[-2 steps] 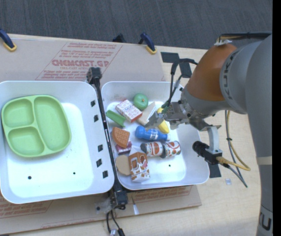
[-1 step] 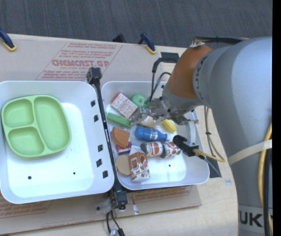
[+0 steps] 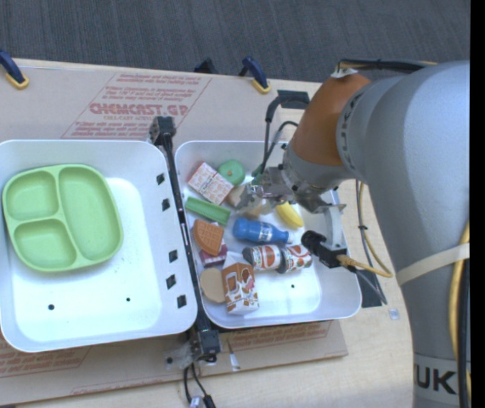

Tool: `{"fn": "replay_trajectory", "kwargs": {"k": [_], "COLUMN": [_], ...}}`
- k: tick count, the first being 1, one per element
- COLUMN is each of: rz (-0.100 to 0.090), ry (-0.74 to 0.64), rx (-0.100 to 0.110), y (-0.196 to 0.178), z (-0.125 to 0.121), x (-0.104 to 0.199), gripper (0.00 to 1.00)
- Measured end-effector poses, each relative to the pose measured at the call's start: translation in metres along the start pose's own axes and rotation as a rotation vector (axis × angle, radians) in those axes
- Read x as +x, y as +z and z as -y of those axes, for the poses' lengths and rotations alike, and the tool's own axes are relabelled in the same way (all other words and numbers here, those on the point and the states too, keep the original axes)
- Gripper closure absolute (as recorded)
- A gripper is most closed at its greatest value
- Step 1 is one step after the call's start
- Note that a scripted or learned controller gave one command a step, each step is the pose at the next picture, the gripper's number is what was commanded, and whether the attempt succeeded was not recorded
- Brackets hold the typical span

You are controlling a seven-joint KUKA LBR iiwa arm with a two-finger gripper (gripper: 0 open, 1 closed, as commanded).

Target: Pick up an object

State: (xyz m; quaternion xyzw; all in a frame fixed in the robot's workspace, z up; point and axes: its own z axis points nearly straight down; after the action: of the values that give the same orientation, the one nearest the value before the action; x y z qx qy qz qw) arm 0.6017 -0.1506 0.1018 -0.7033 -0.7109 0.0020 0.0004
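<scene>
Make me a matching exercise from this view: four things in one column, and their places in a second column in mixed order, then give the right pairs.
Things:
1. green divided plate
2. blue bottle
3. patterned carton
4. yellow banana-shaped piece

Places:
A. at the near edge of the right bin, beside a tan round piece
B. in the left bin, toward its far left corner
C. in the middle of the right bin, lying on its side
D. in the right bin, just under the arm's wrist, right of the blue bottle

Pairs: 1-B, 2-C, 3-A, 4-D
</scene>
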Motion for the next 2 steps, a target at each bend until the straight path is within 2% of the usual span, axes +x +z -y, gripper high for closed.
{"fn": "replay_trajectory", "kwargs": {"k": [1,2], "rz": [-0.002,-0.003], "ry": [0.005,0.004], "rx": [-0.004,-0.001], "y": [-0.107,-0.159], "z": [0.009,0.106], "x": [0.028,0.09], "gripper": [1.0,1.0]}}
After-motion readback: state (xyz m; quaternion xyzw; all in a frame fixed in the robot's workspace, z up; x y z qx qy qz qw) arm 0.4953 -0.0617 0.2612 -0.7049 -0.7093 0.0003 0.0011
